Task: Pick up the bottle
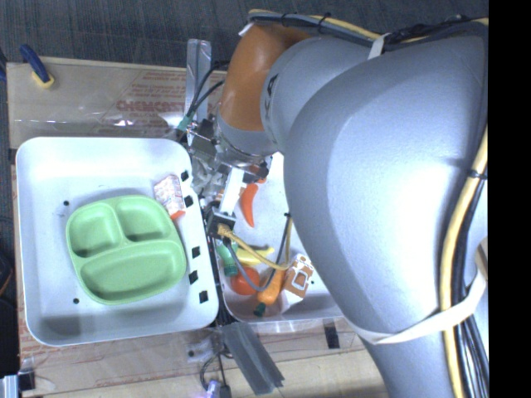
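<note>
A grey KUKA arm with an orange band (249,81) above the wrist reaches in over two white bins, its gripper (209,179) low over the dividing wall between the left bin (50,164) and the right bin (319,309). The bottle (170,195), a small container with a white-and-red label and what looks like an orange cap, lies on its side in the left bin, touching or just beside the green divided plate (124,251) at the plate's one o'clock. The gripper sits at about the bottle's three o'clock, very near it. The chief risk appears to be the crowding: a bottle on its side could roll or slide against the plate rim or the bin wall when nudged, and a descent this close to the wall could strike it instead. The right bin's clutter, an orange pepper-like piece (249,204), a yellow strip (253,255) and a small carton (299,276), lies at the gripper's five o'clock and could be taken by mistake. Whether the gripper is apart or together cannot be told through the wrist hardware, and nothing is visibly held.
</note>
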